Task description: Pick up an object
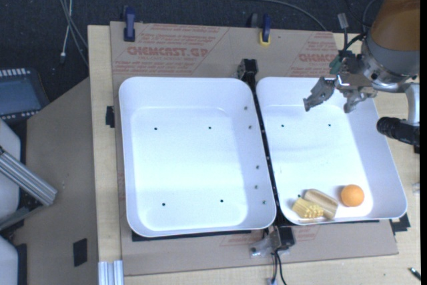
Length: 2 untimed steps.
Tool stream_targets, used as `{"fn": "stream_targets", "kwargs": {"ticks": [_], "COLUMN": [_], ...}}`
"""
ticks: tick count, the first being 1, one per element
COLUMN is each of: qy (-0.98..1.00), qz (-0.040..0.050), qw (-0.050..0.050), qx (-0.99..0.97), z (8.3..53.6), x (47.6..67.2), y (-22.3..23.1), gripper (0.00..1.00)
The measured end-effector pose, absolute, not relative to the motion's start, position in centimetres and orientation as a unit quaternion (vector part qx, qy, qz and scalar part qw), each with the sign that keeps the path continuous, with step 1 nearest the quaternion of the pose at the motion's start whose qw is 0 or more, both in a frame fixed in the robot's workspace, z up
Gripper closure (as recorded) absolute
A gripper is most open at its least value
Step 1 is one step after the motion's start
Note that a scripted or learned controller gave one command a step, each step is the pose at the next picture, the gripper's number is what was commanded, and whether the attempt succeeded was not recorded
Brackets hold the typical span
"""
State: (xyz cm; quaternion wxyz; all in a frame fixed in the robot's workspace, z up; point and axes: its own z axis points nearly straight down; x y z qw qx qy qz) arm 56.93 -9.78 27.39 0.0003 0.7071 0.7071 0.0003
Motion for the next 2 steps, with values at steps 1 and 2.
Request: {"fn": "stream_targets", "kwargs": {"ticks": [1, 2], "qy": [0.707, 0.709], "qz": [-0.0024, 0.0007], "qw": [-0.003, -0.001], "qx": [0.707, 0.705], "z": [17.9, 18.8], "x": [51.9, 48.1], "y": [-9.1, -2.1], "gripper": [0.0, 0.0]}}
